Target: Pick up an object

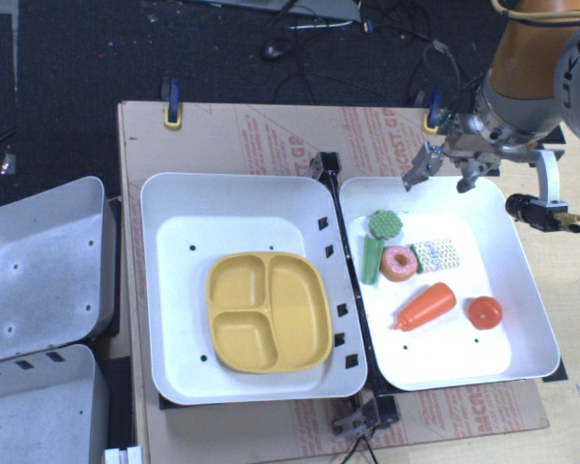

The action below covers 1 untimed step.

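Note:
The right bin (522, 351) holds a green broccoli piece (385, 224) above a green stalk-like item (371, 259), a pink donut (399, 263), a patterned white block (437, 253), an orange carrot (426, 306) and a red tomato (484, 311). My gripper (442, 175) hangs over the bin's far rim, above and to the right of the broccoli. Its two fingers are spread apart with nothing between them.
The left bin (169, 259) holds a yellow divided plate (269, 310). A black divider with clips (340, 259) runs between the bins. Blue and yellow clamps (173, 110) sit on the board's far edge. Grey trays (39, 259) lie at the left.

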### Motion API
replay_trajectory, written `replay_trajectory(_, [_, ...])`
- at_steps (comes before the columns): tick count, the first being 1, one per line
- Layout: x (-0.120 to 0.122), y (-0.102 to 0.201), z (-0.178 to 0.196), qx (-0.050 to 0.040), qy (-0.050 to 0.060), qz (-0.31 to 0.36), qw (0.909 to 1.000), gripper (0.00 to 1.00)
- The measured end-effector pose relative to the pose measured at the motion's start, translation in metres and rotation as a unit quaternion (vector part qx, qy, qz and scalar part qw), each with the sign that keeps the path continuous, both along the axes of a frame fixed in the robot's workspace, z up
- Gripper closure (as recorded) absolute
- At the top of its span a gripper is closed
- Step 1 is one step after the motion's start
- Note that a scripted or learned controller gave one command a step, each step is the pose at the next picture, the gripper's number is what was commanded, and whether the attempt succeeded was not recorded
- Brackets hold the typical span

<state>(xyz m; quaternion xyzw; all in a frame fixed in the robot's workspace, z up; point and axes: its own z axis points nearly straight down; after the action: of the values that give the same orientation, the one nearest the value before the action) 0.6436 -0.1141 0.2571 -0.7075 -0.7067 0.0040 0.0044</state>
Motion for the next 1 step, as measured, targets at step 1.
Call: replay_trajectory(1, [0.0021, 0.0002, 0.0071, -0.0007, -0.006, 0.001, 1.0000, 0.00])
